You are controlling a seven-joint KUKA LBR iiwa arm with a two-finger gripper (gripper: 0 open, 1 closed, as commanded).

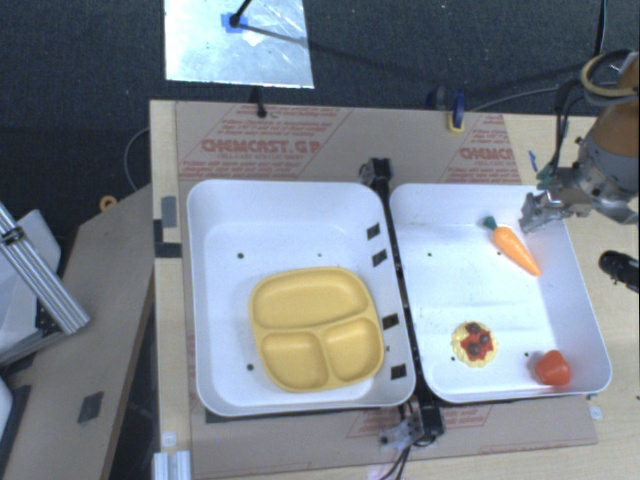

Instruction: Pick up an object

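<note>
- Far left of your view: an aluminium rail (pixel 40 278) lies slantwise off the bench, beside a tan side board (pixel 100 298).
- Top left: a shiny metal sheet (pixel 237 28) rests on the dark floor, with a small blue mark on it.
- Left bin (pixel 290 203): you see a yellow divided plate (pixel 316 327) with three compartments, sitting in the near half, flat on the floor of the bin.
- Between the bins, black clips (pixel 389 288) run along the shared edge.
- Right bin (pixel 440 228): a small round tart toy (pixel 474 343) with dark red topping lies in the near middle. A red tomato toy (pixel 551 367) sits in the near right corner, close to the wall, apart from the tart.
- A carrot toy (pixel 515 248) lies at the far right of that bin, green tip pointing up-left, orange body slanting toward the right wall.
- The gripper (pixel 541 214) hangs over the far right rim, just beside the carrot's upper end. You cannot tell from this angle how its tips are set, nor whether it touches the carrot.
</note>
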